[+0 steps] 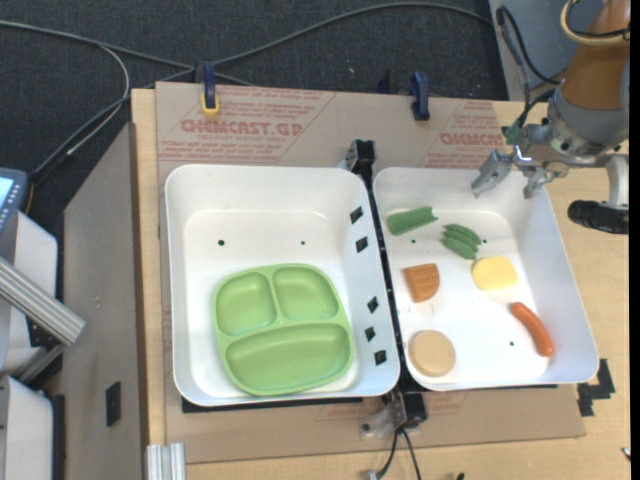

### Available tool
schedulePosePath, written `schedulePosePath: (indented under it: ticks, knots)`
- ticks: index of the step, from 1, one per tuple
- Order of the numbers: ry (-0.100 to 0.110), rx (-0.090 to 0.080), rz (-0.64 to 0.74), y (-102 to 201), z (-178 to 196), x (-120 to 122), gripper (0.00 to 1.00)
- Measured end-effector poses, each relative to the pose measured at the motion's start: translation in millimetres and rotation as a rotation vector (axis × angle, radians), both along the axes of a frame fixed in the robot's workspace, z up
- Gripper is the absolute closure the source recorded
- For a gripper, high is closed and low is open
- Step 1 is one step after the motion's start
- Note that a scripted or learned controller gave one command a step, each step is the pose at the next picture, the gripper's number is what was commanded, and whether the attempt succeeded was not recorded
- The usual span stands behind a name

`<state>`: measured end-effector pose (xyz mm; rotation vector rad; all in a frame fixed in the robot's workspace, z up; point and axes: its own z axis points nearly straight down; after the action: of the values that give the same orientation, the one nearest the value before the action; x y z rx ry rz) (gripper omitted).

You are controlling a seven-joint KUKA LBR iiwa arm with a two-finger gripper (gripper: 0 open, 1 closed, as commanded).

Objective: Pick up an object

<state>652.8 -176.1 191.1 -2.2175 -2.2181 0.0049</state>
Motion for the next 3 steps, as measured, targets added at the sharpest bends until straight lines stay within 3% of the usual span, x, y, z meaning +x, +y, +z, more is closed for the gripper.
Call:
schedulePosePath:
  ticks: [2, 3]
  knots:
    - [-0.002, 0.000, 0.002, 10.2, -105.6, -3.5, 0.00]
    - [-0.007, 0.000, 0.002, 10.5, -91.8, -2.1, 1.00]
